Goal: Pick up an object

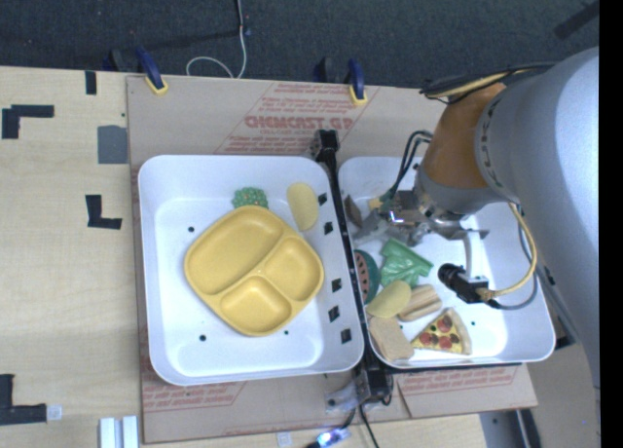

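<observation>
On the surface, right white bin [531, 334]: holds the toy food and the end effector.
Yellow three-compartment plastic plate [254, 270]: left bin, well apart.
Crumpled green leaf-shaped toy [403, 263]: likely target, just below the end effector.
End effector [394, 214]: finger state cannot be told.
Advice: centre above the leaf, descend straight, avoid the bin's divider.

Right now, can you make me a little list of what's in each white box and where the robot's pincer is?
left bin: yellow divided plate, green bumpy toy behind it, pale yellow piece beside it
right bin: pizza slice, green leafy toy, watermelon slice, tan bread-like pieces
pincer: over the right bin's far left part, above the green leafy toy
pincer hold: cannot tell
</observation>
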Motion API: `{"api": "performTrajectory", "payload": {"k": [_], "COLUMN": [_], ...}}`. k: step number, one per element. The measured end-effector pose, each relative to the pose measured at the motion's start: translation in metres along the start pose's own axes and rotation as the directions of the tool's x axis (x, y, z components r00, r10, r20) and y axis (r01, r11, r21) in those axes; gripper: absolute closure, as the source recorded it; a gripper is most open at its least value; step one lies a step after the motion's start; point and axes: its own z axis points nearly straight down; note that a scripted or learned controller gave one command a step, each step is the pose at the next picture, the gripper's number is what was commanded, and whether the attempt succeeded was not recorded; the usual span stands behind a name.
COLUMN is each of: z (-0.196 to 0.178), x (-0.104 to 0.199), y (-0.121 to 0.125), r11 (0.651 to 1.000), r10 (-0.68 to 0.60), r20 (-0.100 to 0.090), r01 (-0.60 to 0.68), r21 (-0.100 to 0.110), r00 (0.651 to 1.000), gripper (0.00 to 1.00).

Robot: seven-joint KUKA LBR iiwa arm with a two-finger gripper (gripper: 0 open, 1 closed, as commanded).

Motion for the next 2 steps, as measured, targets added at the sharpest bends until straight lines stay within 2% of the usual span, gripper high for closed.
{"api": "performTrajectory", "payload": {"k": [1, 2], "z": [0.0, 0.001], "x": [-0.003, 0.0], "y": [-0.05, -0.022], "r11": [1.0, 1.0], "r10": [0.0, 0.001], "r20": [0.001, -0.001], "r01": [0.0, -0.001], "r21": [-0.005, 0.0], "r00": [1.0, 1.0], "gripper": [0.0, 0.0]}}
